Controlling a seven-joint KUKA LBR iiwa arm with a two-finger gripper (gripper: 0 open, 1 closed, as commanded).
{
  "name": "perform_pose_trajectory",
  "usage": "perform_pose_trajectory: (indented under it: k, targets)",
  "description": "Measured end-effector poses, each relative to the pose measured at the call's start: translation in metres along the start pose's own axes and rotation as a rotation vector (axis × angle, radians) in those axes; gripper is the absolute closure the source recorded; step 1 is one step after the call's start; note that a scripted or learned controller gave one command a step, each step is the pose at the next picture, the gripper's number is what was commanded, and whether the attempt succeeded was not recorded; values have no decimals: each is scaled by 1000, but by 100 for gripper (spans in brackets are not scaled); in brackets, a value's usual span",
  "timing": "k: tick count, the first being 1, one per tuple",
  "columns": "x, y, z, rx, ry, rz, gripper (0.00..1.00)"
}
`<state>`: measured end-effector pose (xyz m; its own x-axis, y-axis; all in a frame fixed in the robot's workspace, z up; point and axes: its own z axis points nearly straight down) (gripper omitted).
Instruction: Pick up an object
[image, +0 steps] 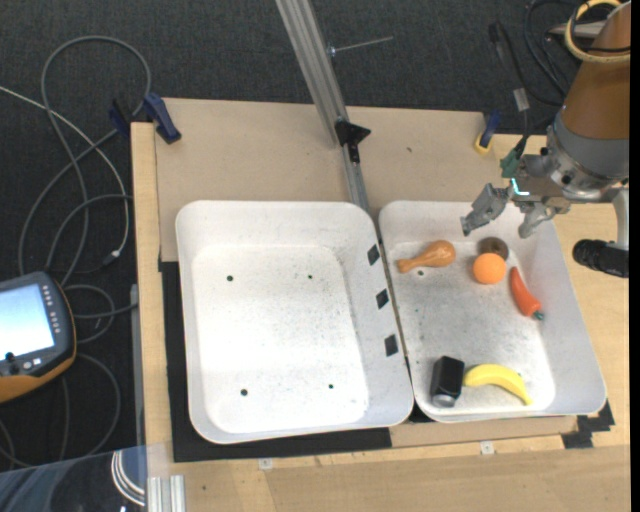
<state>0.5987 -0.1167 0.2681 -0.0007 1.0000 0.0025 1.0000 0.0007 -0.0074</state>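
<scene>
- We are looking down on two shallow white plastic bins sitting side by side on a tan wooden bench (250, 150); the left white bin (205, 240) is lying next to the right white bin (570, 340), their inner rims touching.
- We are seeing the grey arm with its orange band (600, 85) reaching in from the right, with the two-finger gripper (508, 212) hovering over the far end of the right bin.
- Its fingers are spreading apart with nothing between them (one finger (484, 210) is pointing left, the other is angling down toward the bin's right wall).
- We are finding the round orange ball (489, 269) lying near the gripper, just below it in the view, and touching a small dark brown round object (492, 246) behind it.
- A tan drumstick-shaped toy (428, 257) is lying to the left of the ball, apart from it.
- A red-orange carrot-shaped toy (524, 292) is resting just to the right of the ball, near the bin's right wall.
- At the near end, a yellow plastic banana (497, 381) is lying just beside a small black boxy object (446, 379).
- A slanted grey metal pole (315, 70) is crossing the bench behind the bins.
</scene>
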Motion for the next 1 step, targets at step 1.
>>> perform_pose_trajectory:
  k: [1]
  targets:
    - [0, 0, -2, -4, -1, 0, 0]
